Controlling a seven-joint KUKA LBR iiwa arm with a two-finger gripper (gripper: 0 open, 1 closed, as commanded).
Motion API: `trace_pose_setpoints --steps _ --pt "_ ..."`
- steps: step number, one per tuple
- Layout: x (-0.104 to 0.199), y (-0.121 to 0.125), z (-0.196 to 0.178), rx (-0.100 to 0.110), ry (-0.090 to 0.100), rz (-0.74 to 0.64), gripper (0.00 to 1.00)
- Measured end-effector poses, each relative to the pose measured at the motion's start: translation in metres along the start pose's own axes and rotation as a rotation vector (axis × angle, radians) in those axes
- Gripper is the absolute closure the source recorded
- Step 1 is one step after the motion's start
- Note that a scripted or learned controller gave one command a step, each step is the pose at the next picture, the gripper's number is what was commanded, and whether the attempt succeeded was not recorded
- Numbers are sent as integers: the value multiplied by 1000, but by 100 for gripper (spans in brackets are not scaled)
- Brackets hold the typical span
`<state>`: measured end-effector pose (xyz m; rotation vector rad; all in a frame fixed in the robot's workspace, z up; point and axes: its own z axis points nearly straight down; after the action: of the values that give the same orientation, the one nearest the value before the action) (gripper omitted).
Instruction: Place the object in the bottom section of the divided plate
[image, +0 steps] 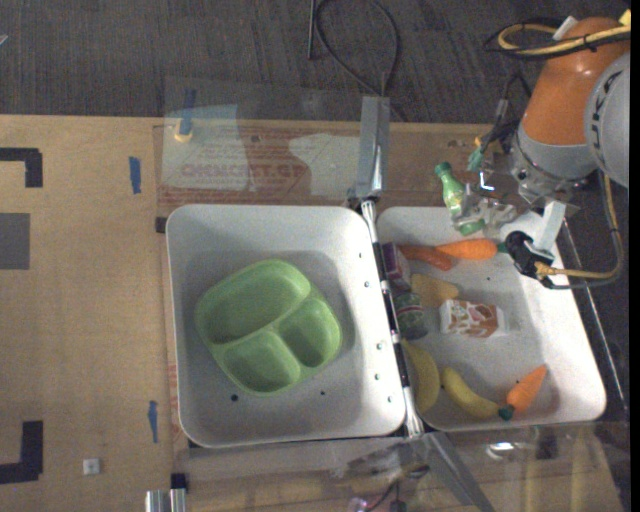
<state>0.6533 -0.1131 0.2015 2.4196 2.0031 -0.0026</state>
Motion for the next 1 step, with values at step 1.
trace_pose_setpoints --steps 1 --pt "71 0 16 0 2 65 100"
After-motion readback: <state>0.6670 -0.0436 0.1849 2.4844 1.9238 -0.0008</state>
